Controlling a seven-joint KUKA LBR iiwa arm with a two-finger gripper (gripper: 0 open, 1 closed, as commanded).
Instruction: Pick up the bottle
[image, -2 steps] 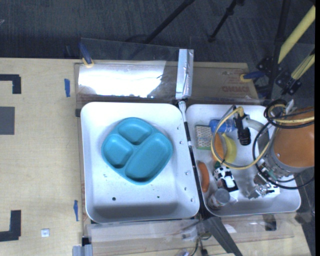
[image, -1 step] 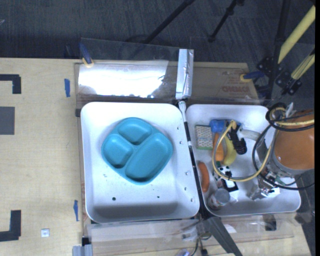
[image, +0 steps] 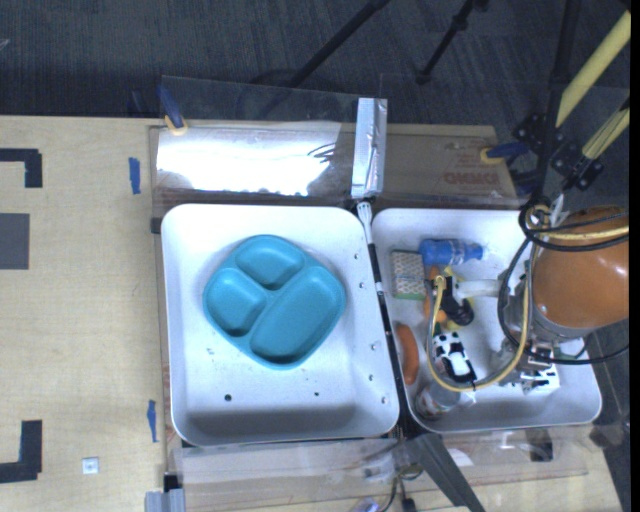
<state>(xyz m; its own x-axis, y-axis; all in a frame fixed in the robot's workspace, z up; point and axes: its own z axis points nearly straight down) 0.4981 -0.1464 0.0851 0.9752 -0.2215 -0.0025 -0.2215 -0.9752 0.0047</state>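
Bottle (image: 452, 250) blue, blurry, details unclear.

The bottle (image: 450, 250) lay on its side in the right-hand bin (image: 590, 405), in the far left part of it, close under the far wall. It was a small thing with a bright blue body. Its right end narrowed to a paler, bluish-white tip that pointed across toward the middle of the bin. An orange patch showed against its lower left corner, though I could not tell whether that belonged to the bottle. Its length ran roughly along the far wall, only slightly tilted. It rested free on the bin's white floor. A small pale speckled card (image: 407, 274) sat just beside its left end; whether they touched I could not make out.
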